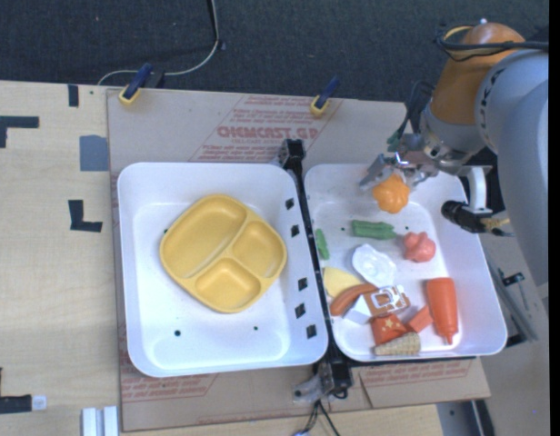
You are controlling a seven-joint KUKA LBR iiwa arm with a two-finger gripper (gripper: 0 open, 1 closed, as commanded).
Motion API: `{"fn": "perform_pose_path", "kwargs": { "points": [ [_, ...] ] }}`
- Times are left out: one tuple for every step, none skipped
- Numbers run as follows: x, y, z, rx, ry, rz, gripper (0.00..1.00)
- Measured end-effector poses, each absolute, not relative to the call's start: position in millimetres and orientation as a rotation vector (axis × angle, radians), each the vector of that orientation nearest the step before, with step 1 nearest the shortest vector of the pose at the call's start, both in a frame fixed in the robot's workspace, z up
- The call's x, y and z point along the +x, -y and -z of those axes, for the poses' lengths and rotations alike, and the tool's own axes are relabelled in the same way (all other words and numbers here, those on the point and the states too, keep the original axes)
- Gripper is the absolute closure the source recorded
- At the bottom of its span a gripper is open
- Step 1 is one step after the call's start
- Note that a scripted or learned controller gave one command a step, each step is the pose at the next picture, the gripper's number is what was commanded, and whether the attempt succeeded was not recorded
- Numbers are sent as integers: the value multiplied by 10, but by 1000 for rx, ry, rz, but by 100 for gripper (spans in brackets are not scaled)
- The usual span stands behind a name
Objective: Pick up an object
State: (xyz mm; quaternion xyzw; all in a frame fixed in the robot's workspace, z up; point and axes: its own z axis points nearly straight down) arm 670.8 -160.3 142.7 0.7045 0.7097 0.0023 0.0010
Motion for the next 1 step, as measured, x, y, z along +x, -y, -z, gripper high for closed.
{"fn": "perform_pose_path", "kwargs": {
  "points": [
    [6698, 818, -1875, 2210, -2231, -7, 100]
  ]
}}
